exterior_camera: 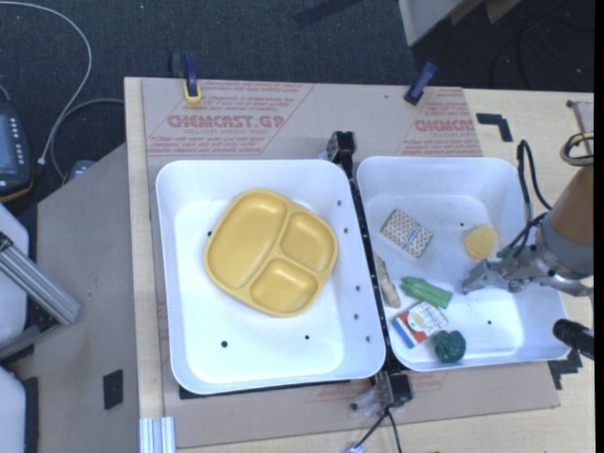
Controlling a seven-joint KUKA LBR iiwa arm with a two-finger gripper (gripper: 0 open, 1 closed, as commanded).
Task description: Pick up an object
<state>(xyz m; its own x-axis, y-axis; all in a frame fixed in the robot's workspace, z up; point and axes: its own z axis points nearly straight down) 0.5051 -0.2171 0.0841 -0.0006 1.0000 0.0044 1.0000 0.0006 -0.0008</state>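
The right bin (444,173) holds several small objects: a patterned packet (407,231), a yellow round piece (480,242), a green oblong item (427,291), a thin wooden stick (387,281), a red, white and blue card (420,324) and a dark green ball (450,346). My gripper (479,277) reaches in from the right over the bin's right half. It sits just below the yellow piece and right of the green item. It is open, with nothing between its fingers.
The left bin (189,347) holds a yellow divided plate (271,251). A black clamp (341,144) sits between the bins at the back. Cables (525,173) hang near the arm at the right bin's far right wall.
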